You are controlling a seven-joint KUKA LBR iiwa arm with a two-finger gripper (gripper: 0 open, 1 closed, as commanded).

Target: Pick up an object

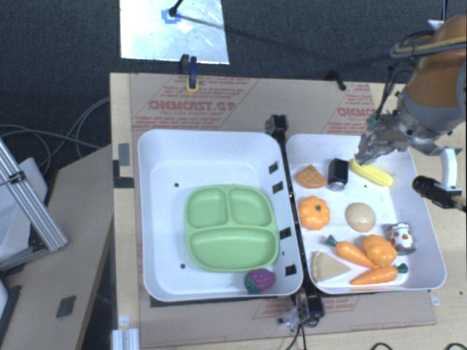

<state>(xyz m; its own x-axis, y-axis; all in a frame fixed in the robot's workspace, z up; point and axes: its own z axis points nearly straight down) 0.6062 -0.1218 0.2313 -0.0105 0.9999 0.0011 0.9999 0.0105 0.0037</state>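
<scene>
On the table [306, 100], at the left, a white bin [157, 195] with a green plate [232, 228] and a purple toy [259, 280] by its near edge. In the right bin [430, 268], a brown waffle [310, 176], an orange pumpkin [314, 214], then a black block [338, 172] just beside the yellow corn [371, 173]. Lying flat near the far wall, long side running from far-left to near-right. Right above its left end, the end effector [372, 150]; wide or narrow, cannot tell.
</scene>
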